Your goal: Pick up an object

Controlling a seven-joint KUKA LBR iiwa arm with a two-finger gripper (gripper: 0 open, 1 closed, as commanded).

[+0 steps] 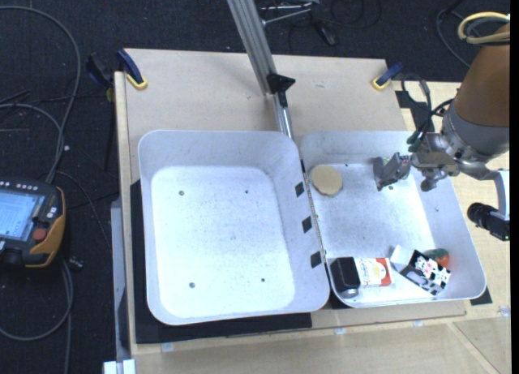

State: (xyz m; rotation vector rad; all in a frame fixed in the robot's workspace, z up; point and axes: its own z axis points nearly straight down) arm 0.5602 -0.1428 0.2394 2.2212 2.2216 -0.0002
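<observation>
Resting on dark floor amid cables: wooden bench (211, 96), two white bins. Lying in the right bin (389, 218): tan disc (327, 179) upper left, black box (345, 275), patterned pack (428, 270) along the bottom. Hovering upper right: gripper (392, 171), clasping nothing, spread unclear.

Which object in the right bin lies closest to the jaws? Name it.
The round tan disc, alone at the right bin's upper left. The other items cluster along the bin's lower edge, farther from the gripper.
</observation>
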